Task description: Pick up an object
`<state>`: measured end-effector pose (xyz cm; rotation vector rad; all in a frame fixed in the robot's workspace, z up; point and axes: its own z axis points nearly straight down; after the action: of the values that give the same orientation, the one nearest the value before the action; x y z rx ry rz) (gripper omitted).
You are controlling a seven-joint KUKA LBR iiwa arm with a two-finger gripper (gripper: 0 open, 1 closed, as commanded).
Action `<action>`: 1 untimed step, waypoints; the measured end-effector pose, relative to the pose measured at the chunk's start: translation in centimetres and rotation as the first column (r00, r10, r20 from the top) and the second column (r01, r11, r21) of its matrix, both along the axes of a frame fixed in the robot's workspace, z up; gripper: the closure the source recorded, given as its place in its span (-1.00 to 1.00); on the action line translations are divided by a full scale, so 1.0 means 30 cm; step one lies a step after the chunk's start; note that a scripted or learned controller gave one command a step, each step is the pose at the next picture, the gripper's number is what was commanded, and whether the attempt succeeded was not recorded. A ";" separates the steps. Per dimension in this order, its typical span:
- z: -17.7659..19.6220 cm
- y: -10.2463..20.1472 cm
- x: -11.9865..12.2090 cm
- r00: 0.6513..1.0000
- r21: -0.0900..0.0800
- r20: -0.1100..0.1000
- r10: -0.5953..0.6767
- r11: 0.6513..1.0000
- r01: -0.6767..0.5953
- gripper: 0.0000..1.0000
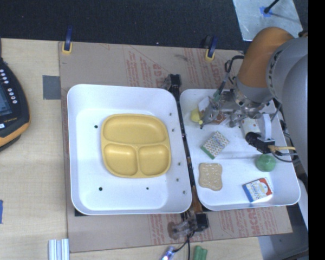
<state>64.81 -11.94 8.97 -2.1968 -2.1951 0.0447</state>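
We see the arm (pixel 281 64) at the right, grey with an orange band, bent down over the far end of the right bin (pixel 292 196); the left bin (pixel 81 145) is the larger white shape, and in it lies a yellow divided plate (pixel 135 145) with 3 compartments, roughly central; beside it on the bench at the far left sits a black and orange control pad (pixel 5 110).

The gripper (pixel 219 115) hangs low at the far left part of the right bin, just beside a small yellow piece (pixel 195 116); whether it is released or clenched we cannot tell, and we see nothing plainly between its parts.

In the right bin we count 4 loose things nearer us: a tan slice of bread (pixel 210 176) near the left wall; a checked sponge (pixel 215 144) just beyond it; a red, white and blue box (pixel 258 190) at the near right; a green ball (pixel 265 162) beyond the box, near the right wall.
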 end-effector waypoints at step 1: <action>0.000 0.031 0.015 1.000 -0.004 0.026 0.006 1.000 -0.006 -1.00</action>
<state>65.26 -11.03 8.96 -2.2055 -2.2167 0.0208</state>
